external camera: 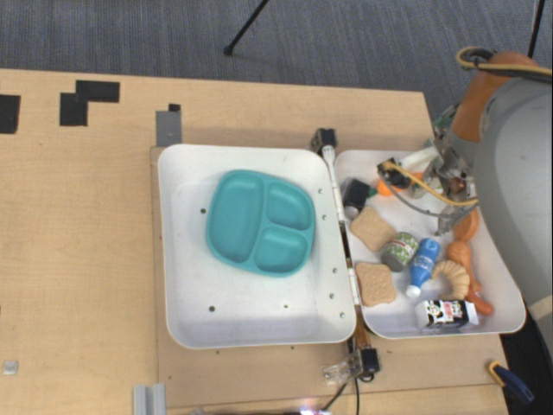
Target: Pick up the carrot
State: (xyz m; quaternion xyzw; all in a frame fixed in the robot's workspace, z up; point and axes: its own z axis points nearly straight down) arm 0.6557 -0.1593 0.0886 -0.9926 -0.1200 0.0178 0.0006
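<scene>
The carrot (460,252) is an orange shape lying along the right side of the right bin (389,318). A croissant (453,275) partly covers it, and an orange tip (481,304) pokes out beyond the croissant. My gripper (445,204) hangs below the grey arm and its orange band (473,102), wrapped in cables. It is low over the bin's far right part, just above the carrot's upper end. The wrist and cables hide how it stands.
The right bin also holds two bread slices (373,228) (376,284), a green can (400,250), a blue bottle (422,264), a black-and-white carton (449,313) and a black item (354,194). A teal divided plate (259,223) sits in the left bin (190,309).
</scene>
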